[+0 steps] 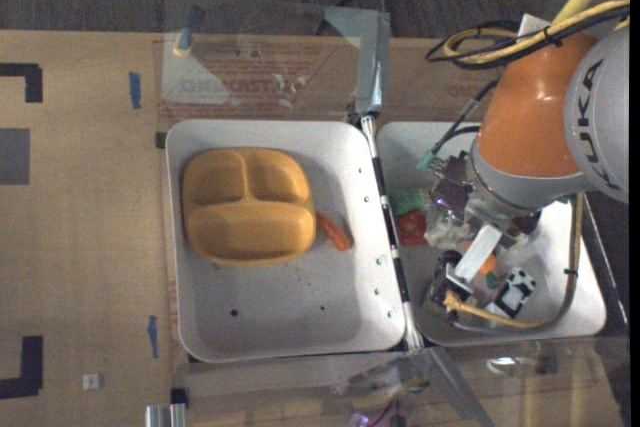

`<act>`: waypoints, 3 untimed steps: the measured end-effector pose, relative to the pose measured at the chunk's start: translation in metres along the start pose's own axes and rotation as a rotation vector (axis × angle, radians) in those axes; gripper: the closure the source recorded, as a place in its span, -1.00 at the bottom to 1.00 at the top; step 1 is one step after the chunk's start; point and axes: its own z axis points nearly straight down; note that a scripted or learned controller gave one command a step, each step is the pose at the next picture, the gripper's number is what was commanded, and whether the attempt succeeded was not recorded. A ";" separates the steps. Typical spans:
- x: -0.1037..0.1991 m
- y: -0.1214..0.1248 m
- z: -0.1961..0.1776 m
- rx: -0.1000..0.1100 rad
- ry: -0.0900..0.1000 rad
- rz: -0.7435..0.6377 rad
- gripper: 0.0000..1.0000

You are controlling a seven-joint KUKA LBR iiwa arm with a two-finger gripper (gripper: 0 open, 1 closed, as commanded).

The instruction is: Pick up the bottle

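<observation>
Grey robot arm with an orange band, reaching in from the right over the right shallow white bin. Gripper low over that bin's middle, largely masked by the wrist above it; cannot tell how wide it stands or whether anything sits in it. Pale translucent plastic bottle just below the gripper in the view, glassy and near colourless with a faint violet glint. Mostly covered, so shape and cap hard to make out. Close on its left, a small green object and a small red object, both near the bin's left wall. Toward the near right corner, a small black-and-white block, with an orange scrap between it and the bottle. In the left shallow white bin, a yellow-orange three-compartment plastic plate, with a small orange carrot-shaped piece touching its right edge.
</observation>
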 end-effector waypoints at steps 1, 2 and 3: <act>0.037 0.049 -0.052 -0.003 0.000 0.194 1.00; 0.010 0.004 -0.022 0.000 -0.001 0.207 1.00; 0.038 -0.023 -0.039 -0.003 0.000 0.185 1.00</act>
